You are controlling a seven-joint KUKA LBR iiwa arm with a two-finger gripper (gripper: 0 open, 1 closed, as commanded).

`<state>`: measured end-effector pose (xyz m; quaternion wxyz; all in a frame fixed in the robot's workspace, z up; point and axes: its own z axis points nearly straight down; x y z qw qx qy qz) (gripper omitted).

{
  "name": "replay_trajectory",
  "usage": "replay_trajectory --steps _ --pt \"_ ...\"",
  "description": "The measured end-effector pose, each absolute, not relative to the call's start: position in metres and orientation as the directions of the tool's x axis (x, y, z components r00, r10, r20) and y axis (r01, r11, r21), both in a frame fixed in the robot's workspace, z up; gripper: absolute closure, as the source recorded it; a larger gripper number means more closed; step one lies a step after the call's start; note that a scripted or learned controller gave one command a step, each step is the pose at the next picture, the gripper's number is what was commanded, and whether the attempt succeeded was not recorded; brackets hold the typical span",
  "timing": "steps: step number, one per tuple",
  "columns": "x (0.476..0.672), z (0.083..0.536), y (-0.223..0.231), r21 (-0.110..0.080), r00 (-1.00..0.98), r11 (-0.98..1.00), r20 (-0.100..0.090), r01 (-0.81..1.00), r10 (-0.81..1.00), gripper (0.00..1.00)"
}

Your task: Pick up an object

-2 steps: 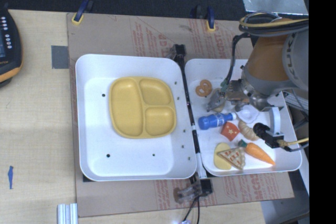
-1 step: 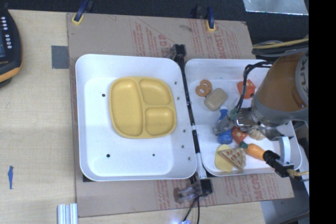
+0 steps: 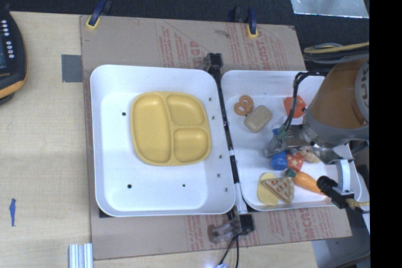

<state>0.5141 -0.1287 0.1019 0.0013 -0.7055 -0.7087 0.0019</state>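
Note:
My gripper reaches down into the right bin from the right, under the grey arm and its orange band. It hangs over a cluster of toy food: a blue piece just below it and a red-orange piece beside that. An orange carrot lies lower right. A sandwich wedge rests on a yellow slice at the bin's front. A beige block and a brown pretzel lie to the upper left of the gripper. A red piece sits near the arm.
The left bin holds a yellow divided plate. A black divider strip runs between the bins. Blue and yellow clamps pin the cardboard at the back. A black controller lies at the far left.

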Motion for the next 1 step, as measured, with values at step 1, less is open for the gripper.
replay_trajectory --steps 1 --pt "0.5921 0.2315 -0.0573 0.016 -0.015 0.015 0.0 1.0 1.0 1.0"
